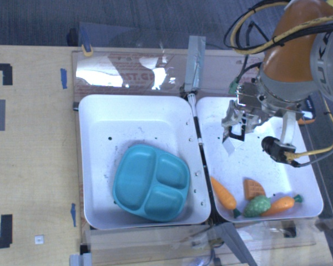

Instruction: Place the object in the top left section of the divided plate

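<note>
Over the right bin (316, 201), the tool (236, 127) hangs with nothing visibly between its fingers; their spread cannot be told. Toy foods (255, 199), candidates for pickup, lie along its near edge, the divided plate (151, 183) waiting in the left bin (94, 115).

Arm (299, 43) cut off by top and right edges; green toy (257, 205) hides part of right carrot (281, 204); gripper (238, 127) fingertips blurred.
</note>
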Controlling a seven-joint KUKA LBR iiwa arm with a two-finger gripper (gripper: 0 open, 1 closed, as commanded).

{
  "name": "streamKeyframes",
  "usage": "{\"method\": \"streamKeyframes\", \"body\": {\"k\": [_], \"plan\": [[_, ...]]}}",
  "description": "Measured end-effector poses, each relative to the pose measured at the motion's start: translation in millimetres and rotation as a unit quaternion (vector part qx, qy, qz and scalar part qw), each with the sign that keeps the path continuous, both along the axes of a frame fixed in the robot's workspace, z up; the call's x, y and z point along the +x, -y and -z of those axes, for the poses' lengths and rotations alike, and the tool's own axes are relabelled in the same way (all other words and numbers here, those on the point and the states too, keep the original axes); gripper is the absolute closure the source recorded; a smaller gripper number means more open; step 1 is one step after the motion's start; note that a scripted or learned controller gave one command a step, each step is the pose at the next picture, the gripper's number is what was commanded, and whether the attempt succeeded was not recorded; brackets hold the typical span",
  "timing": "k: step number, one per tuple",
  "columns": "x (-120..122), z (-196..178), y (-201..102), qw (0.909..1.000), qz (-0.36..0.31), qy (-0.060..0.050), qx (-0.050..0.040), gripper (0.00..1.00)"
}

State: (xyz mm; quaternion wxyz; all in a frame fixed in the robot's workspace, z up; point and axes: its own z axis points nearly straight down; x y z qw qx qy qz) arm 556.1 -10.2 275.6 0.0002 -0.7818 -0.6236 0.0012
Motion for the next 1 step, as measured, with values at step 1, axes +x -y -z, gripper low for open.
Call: {"method": "streamKeyframes", "body": {"k": [1], "plan": [[-5.9,83.2,-34.8,0.9962,0.088,-0.001,0.0002,1.0]]}}
